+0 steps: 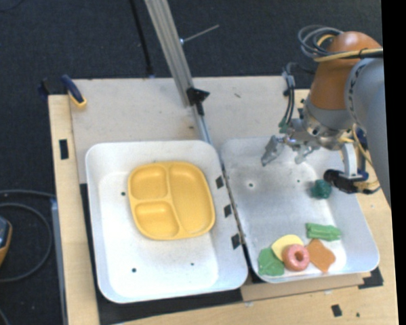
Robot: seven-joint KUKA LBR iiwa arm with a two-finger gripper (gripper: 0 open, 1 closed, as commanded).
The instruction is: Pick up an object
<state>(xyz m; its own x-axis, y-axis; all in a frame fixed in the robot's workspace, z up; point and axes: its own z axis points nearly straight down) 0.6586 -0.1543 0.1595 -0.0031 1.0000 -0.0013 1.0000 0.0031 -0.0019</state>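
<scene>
1. The objects to pick lie in the right bin [260, 210], most of them bunched at its near edge: a pink ring [297, 257] resting against a yellow disc [286, 245], a green leaf-shaped piece [269, 263] just to their left, an orange piece [322, 255] just to their right, and a green oblong piece [323, 231] above the orange one.
2. A small dark-green item [320, 189] sits apart from that cluster, nearer the bin's right side.
3. The gripper [284, 151] hangs over the far part of the right bin, well apart from the cluster and to the upper left of the dark-green item. Its two fingers are spread apart, with nothing between them.
4. The arm [337, 76] comes in from the right, its orange band above the grey wrist, with cables looping beside it.
5. The left bin [110, 197] lies alongside the right one, their edges touching along the middle. It holds a yellow divided tray [171, 199] with three compartments, set slightly toward the far side.
6. Both bins rest on a pale wooden bench [132, 104]. A metal pole [173, 51] rises slanting from the bench behind the bins, and a blue-and-yellow clamp [74, 90] sits at the far left corner.
</scene>
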